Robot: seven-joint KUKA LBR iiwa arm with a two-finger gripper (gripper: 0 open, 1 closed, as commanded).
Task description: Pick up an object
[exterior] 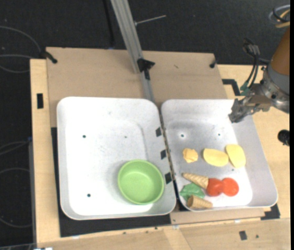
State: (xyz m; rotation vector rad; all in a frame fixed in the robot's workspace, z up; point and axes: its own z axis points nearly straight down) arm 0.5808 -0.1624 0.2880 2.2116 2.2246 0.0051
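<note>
A wooden worktop [100, 72] carried two shallow white bins side by side, seen from above at a slant. The left bin [100, 134] held a green bowl [140, 181] near its front right corner. The right bin [199, 119] held a cluster of toy food along its front half: a small yellow piece [190, 154], a yellow lump [215, 157], a yellow oval [235, 155], an orange cone [196, 179], a red tomato [223, 187], a green leaf [190, 190] and a second cone [198, 202]. The gripper [239, 110] hovered at the right bin's back right edge; whether its jaws were spread or pressed together could not be told. The nearest item, the yellow oval, lay toward the front from the jaws, its long axis running roughly front to back.
</note>
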